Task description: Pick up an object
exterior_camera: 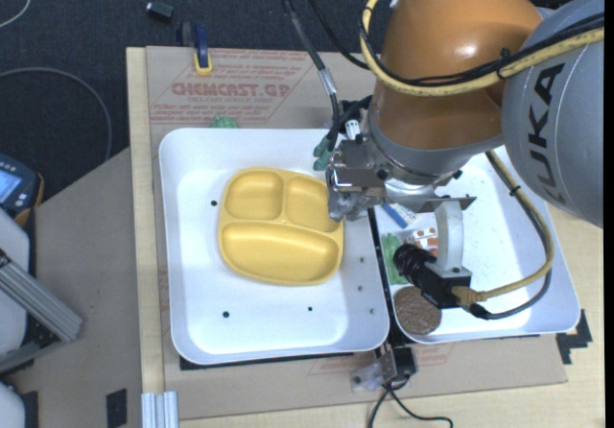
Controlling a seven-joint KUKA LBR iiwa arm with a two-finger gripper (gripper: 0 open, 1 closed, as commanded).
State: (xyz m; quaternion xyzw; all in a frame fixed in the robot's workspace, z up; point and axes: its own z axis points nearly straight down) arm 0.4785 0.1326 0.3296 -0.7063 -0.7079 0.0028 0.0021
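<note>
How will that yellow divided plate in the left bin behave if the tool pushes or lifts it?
The yellow plate looks like moulded plastic, so probably stiff and light. It lies flat and wide on the left bin, so it would likely slide, not roll or tip. Its smooth, rounded rim may slip from a pinch.

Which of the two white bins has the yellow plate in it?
The left bin, the one farther from the arm. The yellow plate, with three compartments, lies in it. The right bin holds small odds and ends instead.
</note>
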